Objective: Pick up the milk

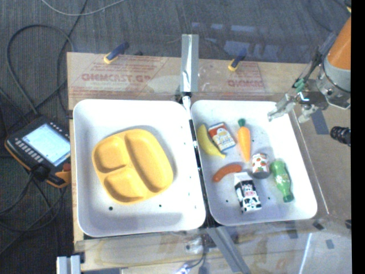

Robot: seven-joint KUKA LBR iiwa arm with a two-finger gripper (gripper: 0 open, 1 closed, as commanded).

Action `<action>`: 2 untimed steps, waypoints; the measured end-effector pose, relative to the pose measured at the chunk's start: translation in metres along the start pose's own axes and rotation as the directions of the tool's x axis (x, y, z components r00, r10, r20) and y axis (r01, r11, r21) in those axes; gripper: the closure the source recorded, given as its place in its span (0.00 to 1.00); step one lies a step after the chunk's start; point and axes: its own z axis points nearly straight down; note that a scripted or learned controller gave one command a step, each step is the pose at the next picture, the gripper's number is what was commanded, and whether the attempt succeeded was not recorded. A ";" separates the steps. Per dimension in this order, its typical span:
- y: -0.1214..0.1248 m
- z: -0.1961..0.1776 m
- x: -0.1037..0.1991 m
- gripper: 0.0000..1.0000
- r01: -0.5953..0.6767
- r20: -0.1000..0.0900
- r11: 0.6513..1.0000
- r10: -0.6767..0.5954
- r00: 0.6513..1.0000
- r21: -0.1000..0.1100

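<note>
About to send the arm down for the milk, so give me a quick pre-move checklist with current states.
1. Milk carton in view, front of the right bin: ok.
2. Carton top unobstructed from above: ok.
3. Room around it: not ok; sausage and small can lie close.
4. Gripper over the carton: not ok; it sits at the bin's far right corner.
5. Jaws state: cannot tell.
6. Gripper carrying nothing: ok.

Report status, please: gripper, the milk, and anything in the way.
Gripper over the right bin's upper right rim, holding nothing. Milk carton lies at the bin's lower middle, untouched. Sausage, can and green bottle crowd it.
</note>
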 end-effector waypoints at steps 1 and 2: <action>-0.066 0.135 -0.004 0.00 0.079 -0.001 0.997 -0.079 0.997 0.001; -0.081 0.165 0.084 0.00 0.169 0.004 0.986 -0.169 0.986 -0.008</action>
